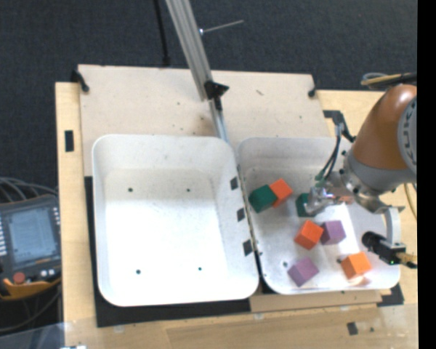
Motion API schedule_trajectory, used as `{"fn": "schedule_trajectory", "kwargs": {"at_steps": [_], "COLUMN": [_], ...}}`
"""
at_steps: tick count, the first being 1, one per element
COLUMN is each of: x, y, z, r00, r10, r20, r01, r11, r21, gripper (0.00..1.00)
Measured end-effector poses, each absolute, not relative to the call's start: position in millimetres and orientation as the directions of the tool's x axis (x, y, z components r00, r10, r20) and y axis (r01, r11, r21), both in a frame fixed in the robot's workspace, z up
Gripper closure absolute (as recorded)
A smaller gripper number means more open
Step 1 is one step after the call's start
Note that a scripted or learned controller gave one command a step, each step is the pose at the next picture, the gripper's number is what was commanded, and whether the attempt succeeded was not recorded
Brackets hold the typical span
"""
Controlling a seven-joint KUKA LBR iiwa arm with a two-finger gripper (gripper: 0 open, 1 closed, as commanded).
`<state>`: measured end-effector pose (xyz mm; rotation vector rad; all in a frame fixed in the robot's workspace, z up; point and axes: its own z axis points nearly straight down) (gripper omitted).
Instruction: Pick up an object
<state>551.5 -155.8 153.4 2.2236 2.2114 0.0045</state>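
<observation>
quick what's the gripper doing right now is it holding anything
Gripper: low in the right bin, against a dark green block; whether it is open, shut or gripping that block cannot be told.

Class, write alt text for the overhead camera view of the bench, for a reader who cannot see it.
A grey and orange robot arm lowers its gripper into the right bin, beside small green, orange and purple blocks. A green block touches an orange block. The left bin sits alongside.
</observation>
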Motion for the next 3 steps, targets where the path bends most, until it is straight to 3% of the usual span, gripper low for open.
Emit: {"fn": "schedule_trajectory", "kwargs": {"at_steps": [2, 3], "x": [550.7, 566.7], "y": [-149.2, -98.6], "z": [245.3, 248.7], "r00": [-0.004, -0.008], "r10": [1.0, 1.0], "r20": [-0.002, 0.001], "r01": [1.0, 1.0], "r11": [0.004, 0.008], "r21": [0.007, 0.003], "gripper": [1.0, 1.0]}}
